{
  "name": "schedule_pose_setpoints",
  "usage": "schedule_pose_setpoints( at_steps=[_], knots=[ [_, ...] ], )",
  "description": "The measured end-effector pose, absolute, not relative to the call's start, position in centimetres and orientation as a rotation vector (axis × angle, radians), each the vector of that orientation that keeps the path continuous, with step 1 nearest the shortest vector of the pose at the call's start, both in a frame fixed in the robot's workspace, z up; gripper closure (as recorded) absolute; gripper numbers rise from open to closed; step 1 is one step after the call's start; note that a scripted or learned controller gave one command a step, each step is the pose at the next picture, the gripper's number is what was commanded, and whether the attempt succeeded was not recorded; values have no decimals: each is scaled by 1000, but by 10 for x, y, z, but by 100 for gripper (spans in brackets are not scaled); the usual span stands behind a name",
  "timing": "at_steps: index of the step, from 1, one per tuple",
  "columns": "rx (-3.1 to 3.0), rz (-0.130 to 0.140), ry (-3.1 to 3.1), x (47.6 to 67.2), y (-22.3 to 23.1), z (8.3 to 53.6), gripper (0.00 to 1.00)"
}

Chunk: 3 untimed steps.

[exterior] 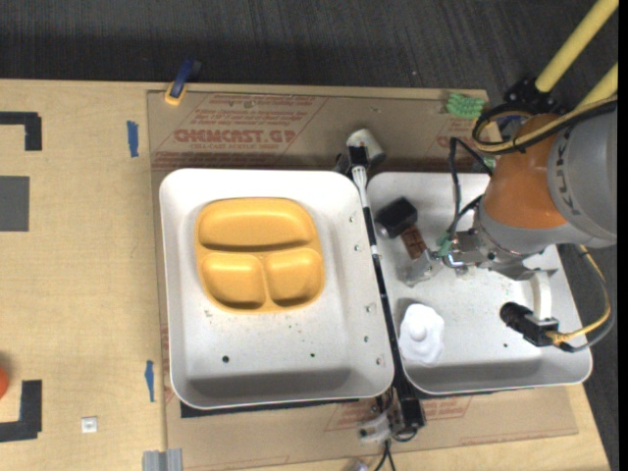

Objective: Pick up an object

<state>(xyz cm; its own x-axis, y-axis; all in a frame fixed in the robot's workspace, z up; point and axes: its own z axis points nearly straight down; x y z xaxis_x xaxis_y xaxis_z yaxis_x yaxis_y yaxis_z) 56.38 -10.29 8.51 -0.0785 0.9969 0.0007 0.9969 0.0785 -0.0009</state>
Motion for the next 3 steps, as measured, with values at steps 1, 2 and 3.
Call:
schedule_pose_setpoints(
  at_steps=[1, 2, 3],
  knots=[
    [-2240, 10, -2192, 643, -99, 84, 0],
    [-2354, 1, -2078, 566, -97, 85, 0],
    [-1825, -2, -2562, 614, -122, 85, 0]
  ],
)
